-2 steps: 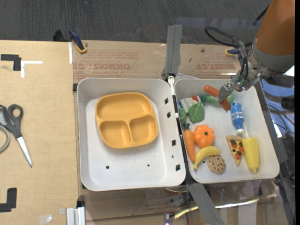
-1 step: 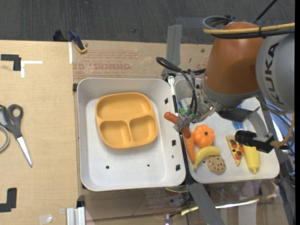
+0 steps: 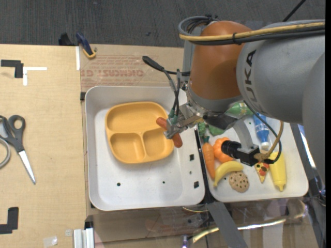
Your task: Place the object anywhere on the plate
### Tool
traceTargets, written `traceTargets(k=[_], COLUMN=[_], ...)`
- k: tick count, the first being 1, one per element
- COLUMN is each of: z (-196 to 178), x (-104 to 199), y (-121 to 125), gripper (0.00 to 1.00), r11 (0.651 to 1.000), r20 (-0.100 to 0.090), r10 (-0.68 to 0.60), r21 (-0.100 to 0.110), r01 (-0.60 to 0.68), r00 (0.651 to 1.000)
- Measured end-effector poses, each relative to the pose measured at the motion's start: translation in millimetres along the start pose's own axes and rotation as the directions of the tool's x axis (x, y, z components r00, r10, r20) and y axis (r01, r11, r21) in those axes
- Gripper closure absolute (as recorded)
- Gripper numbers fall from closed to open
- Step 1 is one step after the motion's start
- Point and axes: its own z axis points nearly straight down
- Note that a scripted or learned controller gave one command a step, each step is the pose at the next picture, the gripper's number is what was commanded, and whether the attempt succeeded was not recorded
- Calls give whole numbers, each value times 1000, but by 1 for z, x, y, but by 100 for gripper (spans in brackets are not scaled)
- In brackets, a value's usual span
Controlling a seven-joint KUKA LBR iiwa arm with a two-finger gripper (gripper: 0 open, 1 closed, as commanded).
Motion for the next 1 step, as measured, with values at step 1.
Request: traceTargets(k=[1], z=[0], x=[0], y=[0], gripper=[0], r11=[1000], r20=[0], r10=[0], r21=[0], r01=[0], r00=[1000])
